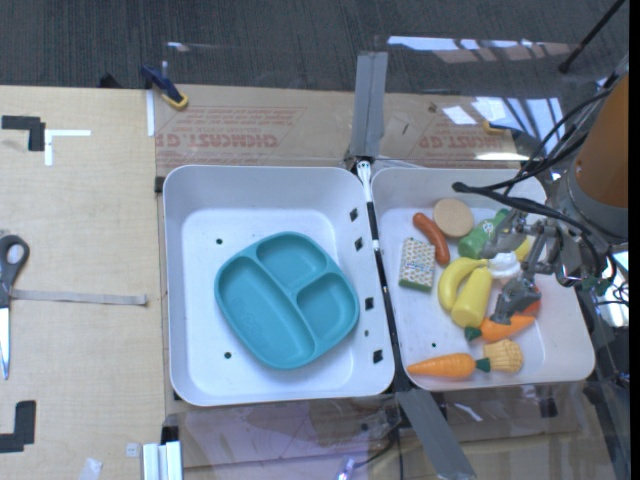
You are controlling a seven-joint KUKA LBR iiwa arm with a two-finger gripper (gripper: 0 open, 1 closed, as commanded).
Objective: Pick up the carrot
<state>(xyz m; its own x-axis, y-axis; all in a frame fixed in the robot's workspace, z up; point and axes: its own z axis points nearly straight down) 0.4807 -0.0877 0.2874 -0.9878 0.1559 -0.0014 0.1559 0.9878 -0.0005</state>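
The carrot (443,366), orange with a green stub at its right end, lies flat near the front wall of the right bin (570,353). My gripper (519,295) hangs low over the right half of that bin, up and to the right of the carrot and apart from it. It is just above a second orange toy (510,323) and beside the yellow bananas (465,286). Nothing can be seen held in it.
A corn cob (504,355) touches the carrot's green end. Also in the right bin are a red sausage (431,232), a tan round cookie (453,216), a speckled block (418,263) and a green toy (479,237). The left bin (190,298) holds a teal divided plate (287,299).
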